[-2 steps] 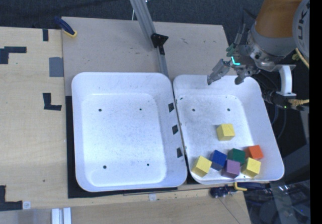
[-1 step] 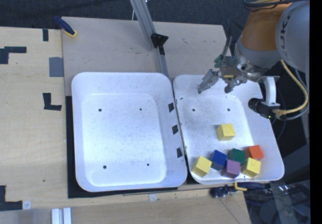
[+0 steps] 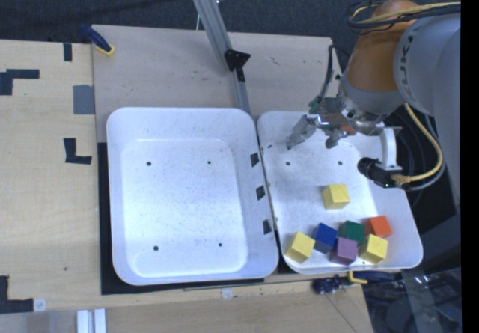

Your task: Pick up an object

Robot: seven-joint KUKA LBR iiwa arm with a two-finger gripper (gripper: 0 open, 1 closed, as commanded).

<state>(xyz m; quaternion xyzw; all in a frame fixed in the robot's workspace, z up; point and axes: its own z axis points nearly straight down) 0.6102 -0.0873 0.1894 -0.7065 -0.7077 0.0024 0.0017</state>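
We look down on the counter [image 3: 165,69], where two shallow white bins sit side by side. The left bin [image 3: 179,193] has only dark specks on its floor. The right bin [image 3: 299,174] carries all the blocks.

The grey arm [image 3: 426,55] comes in from the right, its orange band [image 3: 374,55] just above the wrist. We can make out dark lettering on the grey shell beside the band, but it is cut off and too blurred for us to read. The end effector [image 3: 316,135] hangs over the far part of the right bin, its two fingers spread apart with nothing between them. One finger [image 3: 299,132] angles out toward the divider between the bins.

The blocks are well apart from those fingers. A yellow cube [image 3: 336,195] sits alone near the middle of the bin. Along the near edge we see a cluster: another yellow cube [image 3: 301,246], a blue cube [image 3: 325,236] just beside it, a green block [image 3: 351,231], a purple cube [image 3: 346,249], a third yellow cube [image 3: 375,248] and an orange block [image 3: 379,226].

A grey metal bar [image 3: 213,17] slants across the far side of the counter. Yellow and black cables [image 3: 423,167] loop beside the wrist.
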